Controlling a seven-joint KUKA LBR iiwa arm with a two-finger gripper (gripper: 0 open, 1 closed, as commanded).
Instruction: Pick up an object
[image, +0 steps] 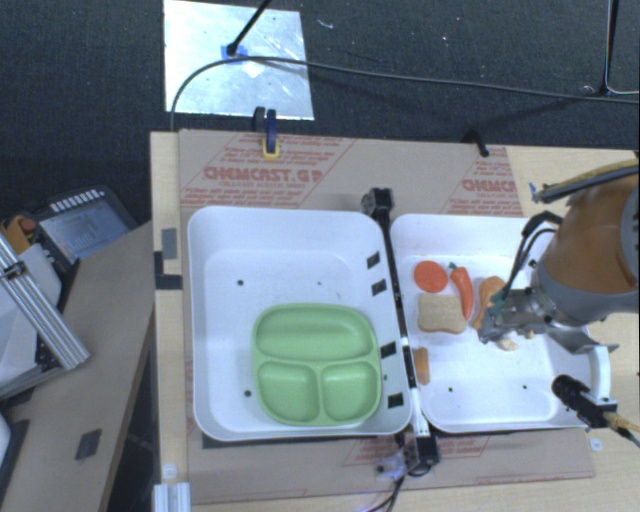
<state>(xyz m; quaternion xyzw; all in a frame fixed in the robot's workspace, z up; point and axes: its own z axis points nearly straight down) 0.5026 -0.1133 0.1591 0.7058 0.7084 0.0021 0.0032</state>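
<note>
We see two white bins side by side, their inner rims meeting along a black clipped divider (392, 310). The left bin (215, 300) has bare floor around a green three-compartment plate (316, 362) near its front wall. The right bin (500, 395) has an open front half; its food crowds the middle: a tomato slice (431, 276), a carrot (463, 290), a bread slice (441, 314), and a small sausage (422, 366) by the divider. The gripper (503, 328) is low, just right of the bread. The arm enters from the right. We cannot tell the jaws' state.
</note>
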